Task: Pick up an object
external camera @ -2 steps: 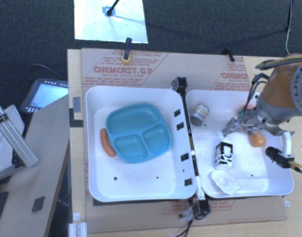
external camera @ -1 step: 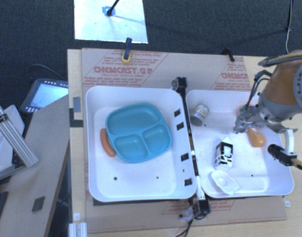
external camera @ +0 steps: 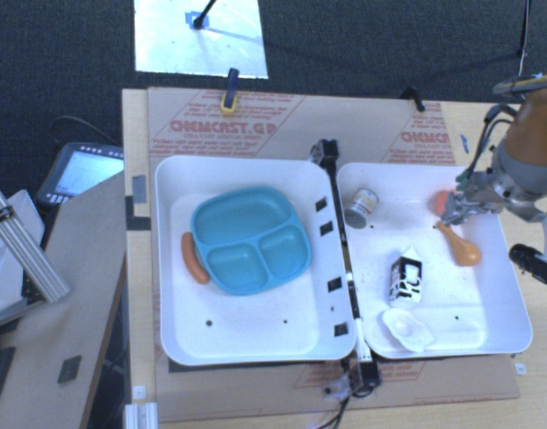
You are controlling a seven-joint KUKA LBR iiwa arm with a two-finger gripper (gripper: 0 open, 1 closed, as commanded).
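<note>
My gripper (external camera: 456, 208) hangs at the right bin's (external camera: 515, 307) upper right, at the end of the grey arm (external camera: 524, 150) with its orange band. A small red-orange object (external camera: 441, 202) lies directly at the gripper's left side, partly hidden by it. Just below the gripper lies an orange pear-shaped object (external camera: 461, 246), its narrow end pointing up toward the tool. In the same bin are a small metal can (external camera: 361, 206) at the upper left, a black and white carton (external camera: 405, 280) in the middle, and a white crumpled object (external camera: 408, 329) at the front.
The left bin (external camera: 171, 329) holds a blue divided plate (external camera: 251, 239) and an orange sausage (external camera: 194, 257) beside it. A black clip rail (external camera: 336, 239) runs between the bins. A tablet (external camera: 77, 172) and metal frame (external camera: 23, 248) sit off the bench at left.
</note>
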